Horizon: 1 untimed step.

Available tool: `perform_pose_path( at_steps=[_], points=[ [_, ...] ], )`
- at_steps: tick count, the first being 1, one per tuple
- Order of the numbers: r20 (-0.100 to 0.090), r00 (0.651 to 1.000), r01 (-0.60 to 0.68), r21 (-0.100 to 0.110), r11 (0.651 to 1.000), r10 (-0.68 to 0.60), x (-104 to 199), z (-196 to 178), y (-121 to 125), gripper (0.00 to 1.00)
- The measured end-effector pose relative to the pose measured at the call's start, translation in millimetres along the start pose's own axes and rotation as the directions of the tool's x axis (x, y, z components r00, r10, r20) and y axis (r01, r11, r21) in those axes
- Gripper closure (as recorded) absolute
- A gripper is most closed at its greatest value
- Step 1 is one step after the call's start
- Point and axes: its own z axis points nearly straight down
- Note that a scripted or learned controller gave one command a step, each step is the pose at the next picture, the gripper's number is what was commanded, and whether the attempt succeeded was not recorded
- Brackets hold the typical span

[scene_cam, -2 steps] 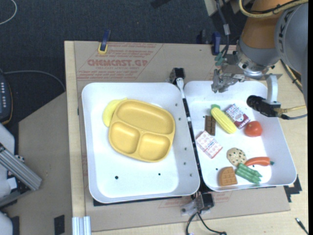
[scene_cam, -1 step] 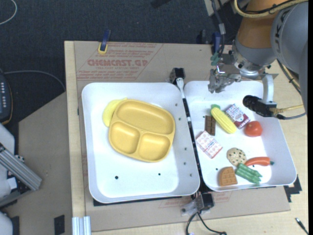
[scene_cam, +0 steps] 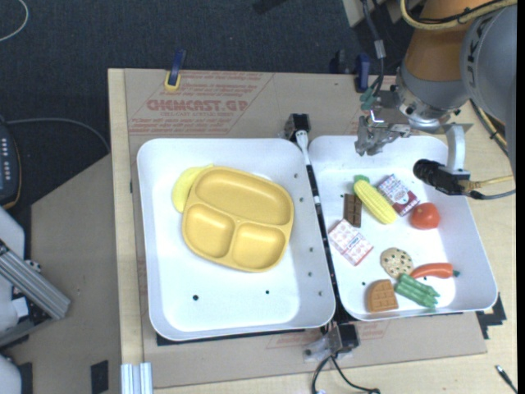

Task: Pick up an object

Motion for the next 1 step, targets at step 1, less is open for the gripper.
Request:
perform_pose_path(
  at_steps=[1],
  points=[
    [0.000, 1.000, 0.003, 0.000, 1.000, -0.003, 10.6, 5.0, 12.1, 1.00]
  ],
)
